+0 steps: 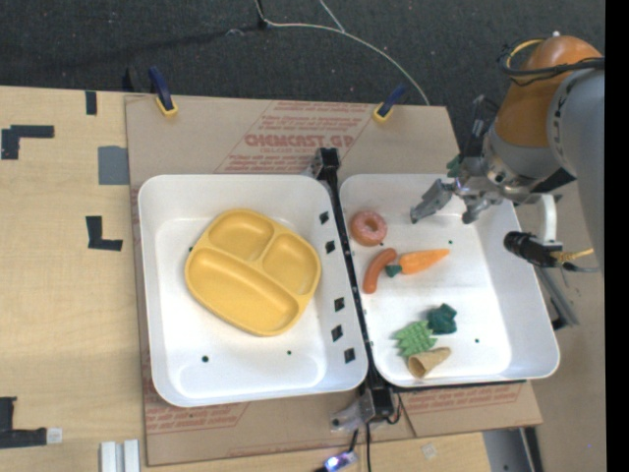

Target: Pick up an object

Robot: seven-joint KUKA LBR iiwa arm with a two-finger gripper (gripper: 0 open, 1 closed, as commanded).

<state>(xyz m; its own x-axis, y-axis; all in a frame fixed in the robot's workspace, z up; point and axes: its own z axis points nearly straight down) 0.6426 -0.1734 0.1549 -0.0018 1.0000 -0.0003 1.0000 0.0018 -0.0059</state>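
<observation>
While the gripper (450, 205) hovers spread and empty over the right bin (511, 347) — apparently poised to descend — the carrot (425, 261) lies just below it, beside the sausage (377, 270) and donut (369, 227).

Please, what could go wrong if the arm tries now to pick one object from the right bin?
The sausage touches the carrot, so a grasp may knock or catch both. The cone lies against the green toys near the bin wall, which may block a finger. The open pincer hangs over bare floor, not over any object.
</observation>
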